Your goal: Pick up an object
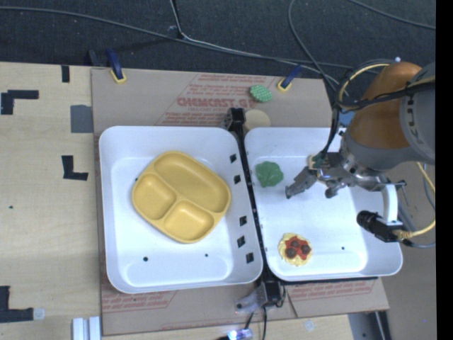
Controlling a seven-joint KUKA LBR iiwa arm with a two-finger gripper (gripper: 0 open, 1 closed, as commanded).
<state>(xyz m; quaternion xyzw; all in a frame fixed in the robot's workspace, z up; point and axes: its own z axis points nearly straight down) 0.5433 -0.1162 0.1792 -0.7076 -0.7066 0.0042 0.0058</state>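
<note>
In the right bin, a green lumpy object lies near the left wall. A small round yellow toy with red topping sits toward the front. My gripper hovers over the middle of this bin, just right of the green object and apart from it. It is open, with one finger reaching toward the green object, and nothing sits between the fingers. A yellow divided plate lies in the left bin.
A small green knobbly item rests on the cardboard behind the bins. A black divider runs between the two bins. Cables hang around the arm at the right, and blue clamps hold the cardboard's back edge.
</note>
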